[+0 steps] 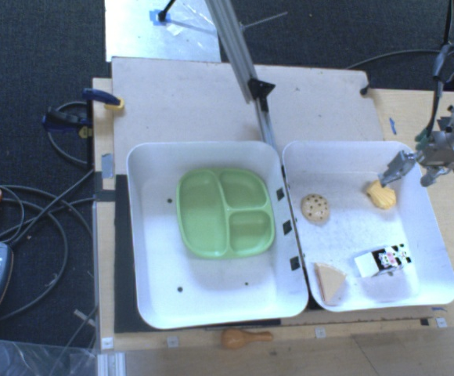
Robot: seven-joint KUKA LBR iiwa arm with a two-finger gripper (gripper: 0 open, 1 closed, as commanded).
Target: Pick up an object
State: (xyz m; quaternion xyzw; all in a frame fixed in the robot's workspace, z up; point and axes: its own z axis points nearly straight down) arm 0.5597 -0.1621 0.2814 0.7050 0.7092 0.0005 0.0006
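Where your pincer (413, 170) hangs over the right bin (446, 241), its fingers are spread, grasping nothing.
The yellow piece (382, 196) lies just below the pincer; cookie (315, 207) lies left of that piece.

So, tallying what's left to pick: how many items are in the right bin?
4: a cookie near its left wall, a yellow piece by the gripper, a wedge and a carton at front.

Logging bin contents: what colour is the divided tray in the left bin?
Light green tray, seen clearly in the camera view.
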